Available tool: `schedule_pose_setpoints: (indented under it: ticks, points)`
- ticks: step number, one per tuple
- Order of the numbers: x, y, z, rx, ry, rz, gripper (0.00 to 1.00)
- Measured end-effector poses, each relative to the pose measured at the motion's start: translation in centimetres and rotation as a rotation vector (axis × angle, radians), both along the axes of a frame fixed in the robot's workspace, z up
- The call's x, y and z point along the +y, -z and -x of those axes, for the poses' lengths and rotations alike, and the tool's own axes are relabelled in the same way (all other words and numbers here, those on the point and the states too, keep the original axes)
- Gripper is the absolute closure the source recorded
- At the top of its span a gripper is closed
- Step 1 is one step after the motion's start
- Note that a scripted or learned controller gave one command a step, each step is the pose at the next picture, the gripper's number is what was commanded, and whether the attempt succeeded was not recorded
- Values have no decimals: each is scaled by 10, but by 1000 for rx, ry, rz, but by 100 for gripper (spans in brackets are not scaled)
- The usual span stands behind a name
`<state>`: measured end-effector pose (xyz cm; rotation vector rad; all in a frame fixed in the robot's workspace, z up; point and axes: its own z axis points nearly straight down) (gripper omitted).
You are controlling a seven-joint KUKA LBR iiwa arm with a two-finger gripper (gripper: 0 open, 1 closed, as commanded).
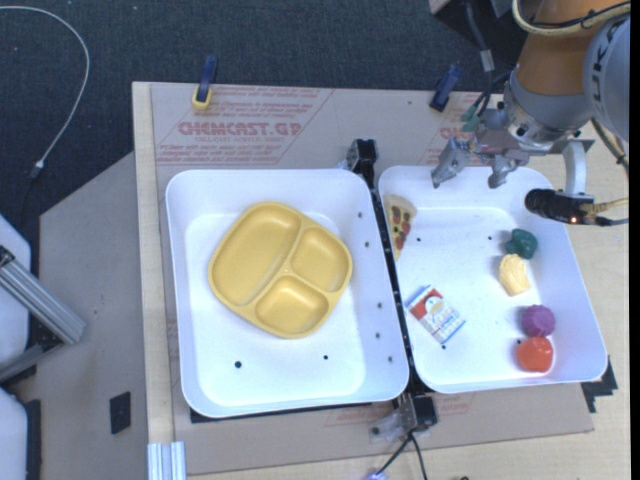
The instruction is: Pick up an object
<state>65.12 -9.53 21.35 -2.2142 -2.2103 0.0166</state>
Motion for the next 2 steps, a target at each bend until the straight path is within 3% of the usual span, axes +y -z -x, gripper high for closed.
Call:
schedule_pose_setpoints:
  ticks: [1, 2]
  points:
    - [0, -10, -3, -15, -2, 1, 0]
    - [2, 33, -5, -11, -3, 1, 0]
